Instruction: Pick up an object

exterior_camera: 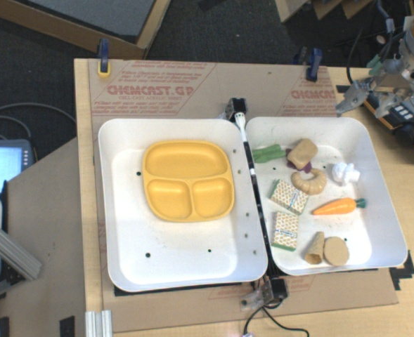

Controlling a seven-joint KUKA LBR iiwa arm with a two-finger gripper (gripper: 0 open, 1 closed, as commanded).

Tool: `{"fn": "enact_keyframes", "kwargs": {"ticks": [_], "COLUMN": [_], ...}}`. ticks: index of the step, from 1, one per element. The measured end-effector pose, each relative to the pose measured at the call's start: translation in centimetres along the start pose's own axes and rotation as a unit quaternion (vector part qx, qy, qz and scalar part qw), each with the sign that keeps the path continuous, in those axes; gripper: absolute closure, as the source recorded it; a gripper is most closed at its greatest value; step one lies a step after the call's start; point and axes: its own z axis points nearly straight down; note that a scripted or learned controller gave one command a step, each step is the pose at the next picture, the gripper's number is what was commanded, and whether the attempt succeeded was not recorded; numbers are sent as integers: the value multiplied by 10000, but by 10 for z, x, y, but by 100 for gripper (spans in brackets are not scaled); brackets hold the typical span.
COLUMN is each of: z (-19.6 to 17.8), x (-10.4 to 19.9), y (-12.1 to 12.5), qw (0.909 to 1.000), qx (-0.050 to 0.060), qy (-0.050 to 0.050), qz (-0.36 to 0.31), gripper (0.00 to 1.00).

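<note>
1. A KUKA arm's gripper [352, 98] hangs at the upper right, outside the right bin [375, 153] and just past its far corner; whether it is released or clenched cannot be told, and nothing is seen in its grasp.

2. The candidates for picking all lie loose in the right bin: a toy carrot [335, 206], a green block [268, 153], a brown-and-purple piece [302, 154], a curled pastry-like item [310, 182], a small white object [343, 173], two patterned packets [289, 196] [286, 230], and a pair of tan cookie-like pieces [327, 249] near the front edge.

3. The left bin [115, 209] holds one yellow divided plate [189, 180], lying flat toward its back half.

4. Blue clamps [104, 57] [313, 64] pin the protective board [157, 90] under the bins, apparently to keep the work surface fixed.

5. The pick looks not yet begun. The carrot, apart from its neighbours, seems the easiest target; the clustered pastry and packets appear harder to isolate.
</note>
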Motion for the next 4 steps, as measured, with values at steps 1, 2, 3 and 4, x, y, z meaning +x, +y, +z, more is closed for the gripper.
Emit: {"fn": "enact_keyframes", "kwargs": {"ticks": [1, 2, 3, 4], "z": [117, 191, 176, 177], "x": [18, 24, 25, 25], "y": [-19, 22, 22, 22], "qw": [10000, 10000, 10000, 10000], "qx": [53, -33, -53, -46], "qy": [16, -12, -13, -15], "qz": [5, -9, -8, -9], "gripper": [0, 0, 100, 0]}}
